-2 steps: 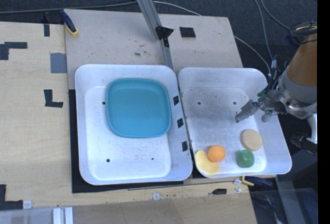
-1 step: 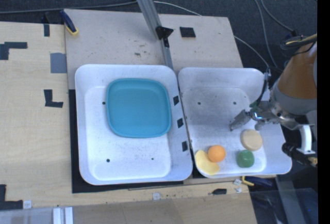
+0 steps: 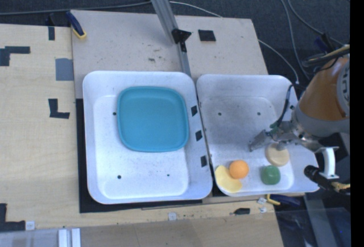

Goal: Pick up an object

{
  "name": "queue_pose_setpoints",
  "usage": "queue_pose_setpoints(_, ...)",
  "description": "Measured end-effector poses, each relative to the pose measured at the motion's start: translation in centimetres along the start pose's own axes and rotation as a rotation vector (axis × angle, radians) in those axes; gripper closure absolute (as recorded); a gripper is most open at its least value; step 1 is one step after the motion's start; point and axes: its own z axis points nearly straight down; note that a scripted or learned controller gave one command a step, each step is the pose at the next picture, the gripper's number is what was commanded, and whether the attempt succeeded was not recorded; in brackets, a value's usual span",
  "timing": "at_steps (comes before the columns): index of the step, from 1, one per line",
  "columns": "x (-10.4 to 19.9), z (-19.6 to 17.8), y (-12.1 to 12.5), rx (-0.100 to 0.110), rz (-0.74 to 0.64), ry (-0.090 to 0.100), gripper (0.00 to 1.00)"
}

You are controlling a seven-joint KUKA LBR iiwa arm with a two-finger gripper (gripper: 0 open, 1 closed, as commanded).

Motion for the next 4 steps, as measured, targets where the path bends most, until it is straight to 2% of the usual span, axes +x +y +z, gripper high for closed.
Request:
queue_pose_setpoints(1,0.0,-1.1,0.0,-0.002,0.0,-0.001,1.0)
queue_pose_setpoints(3,-0.8,-9.7,0.6,-0.002,0.0,-0.001,1.0)
queue_pose_setpoints(4,-0.8,-12.5,0.7,0.0,0.0,0.0,1.0)
